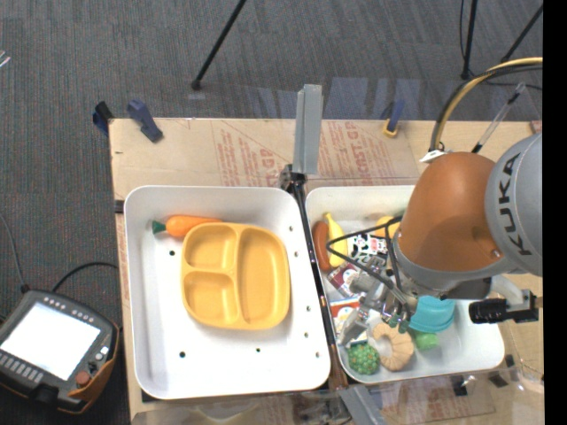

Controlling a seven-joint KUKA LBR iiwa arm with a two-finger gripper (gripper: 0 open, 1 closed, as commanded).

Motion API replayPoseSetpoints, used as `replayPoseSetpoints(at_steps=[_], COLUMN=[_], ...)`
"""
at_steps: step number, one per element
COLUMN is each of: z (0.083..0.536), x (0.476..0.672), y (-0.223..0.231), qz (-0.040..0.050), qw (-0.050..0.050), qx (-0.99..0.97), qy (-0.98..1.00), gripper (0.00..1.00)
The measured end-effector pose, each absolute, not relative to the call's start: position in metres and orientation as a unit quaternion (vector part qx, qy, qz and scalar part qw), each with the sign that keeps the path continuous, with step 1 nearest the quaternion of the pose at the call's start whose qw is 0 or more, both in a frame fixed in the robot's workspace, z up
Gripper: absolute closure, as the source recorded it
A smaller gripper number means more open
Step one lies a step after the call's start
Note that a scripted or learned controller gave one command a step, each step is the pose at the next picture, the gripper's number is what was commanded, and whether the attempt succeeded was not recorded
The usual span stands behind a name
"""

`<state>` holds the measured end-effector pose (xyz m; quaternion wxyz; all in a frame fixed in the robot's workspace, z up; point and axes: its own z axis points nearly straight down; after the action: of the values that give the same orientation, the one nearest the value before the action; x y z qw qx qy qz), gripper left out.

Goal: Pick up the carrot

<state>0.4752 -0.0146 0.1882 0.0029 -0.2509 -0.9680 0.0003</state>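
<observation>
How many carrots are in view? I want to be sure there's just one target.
1. The carrot lies in the left bin, at its far left corner, touching the yellow tray. The arm covers part of the cluttered right bin, so another could be hidden.

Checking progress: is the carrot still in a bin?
Yes. The carrot lies in the left bin, beside the yellow tray.

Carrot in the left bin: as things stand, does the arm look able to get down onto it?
Probably yes. The carrot lies uncovered in the left bin, at its far edge, touching the yellow tray on one side. The gripper is over the right bin, so the arm must cross over.
</observation>
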Motion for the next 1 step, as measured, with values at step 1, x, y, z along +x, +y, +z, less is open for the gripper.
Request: replayPoseSetpoints(at_steps=[1], z=[0.1861], x=[0.4752], y=[-0.0063], qz=[0.0005], qw=[0.002], qx=[-0.317], qy=[-0.948], gripper=[0.0])
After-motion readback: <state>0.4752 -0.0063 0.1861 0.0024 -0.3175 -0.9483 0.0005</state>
